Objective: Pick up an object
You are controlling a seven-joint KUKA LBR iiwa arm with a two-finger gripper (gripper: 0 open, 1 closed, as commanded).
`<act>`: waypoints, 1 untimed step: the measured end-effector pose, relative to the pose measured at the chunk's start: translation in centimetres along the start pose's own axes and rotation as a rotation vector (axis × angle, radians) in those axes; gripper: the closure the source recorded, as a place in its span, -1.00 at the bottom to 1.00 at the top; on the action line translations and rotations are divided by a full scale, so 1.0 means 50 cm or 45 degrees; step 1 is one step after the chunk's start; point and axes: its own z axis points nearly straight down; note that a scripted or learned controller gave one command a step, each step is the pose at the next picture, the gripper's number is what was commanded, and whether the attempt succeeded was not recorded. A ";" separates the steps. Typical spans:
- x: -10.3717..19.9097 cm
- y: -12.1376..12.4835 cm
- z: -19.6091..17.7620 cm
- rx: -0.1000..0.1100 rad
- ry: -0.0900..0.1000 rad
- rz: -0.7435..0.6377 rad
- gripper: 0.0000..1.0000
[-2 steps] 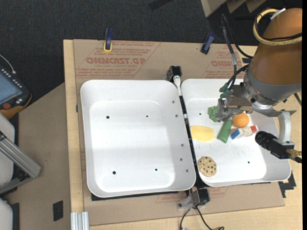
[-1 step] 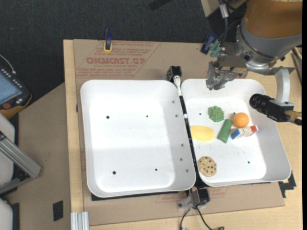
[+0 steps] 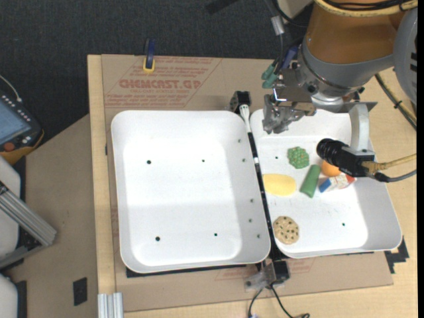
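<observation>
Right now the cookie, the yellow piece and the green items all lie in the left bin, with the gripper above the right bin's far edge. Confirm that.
Not quite. The camera view shows the cookie, the yellow piece and the green items in the right bin, not the left bin. The gripper is indeed above the right bin's far edge.

Your arm enters from two o'clock, wrist angled down.
The orange-banded arm [image 3: 358, 18] fills the upper right corner; its gripper [image 3: 277, 123] hangs toward eight o'clock, nothing visibly between the fingers.
</observation>
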 end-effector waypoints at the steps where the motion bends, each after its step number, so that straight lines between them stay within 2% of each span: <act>1: -0.126 -0.051 0.143 0.008 -0.003 0.014 1.00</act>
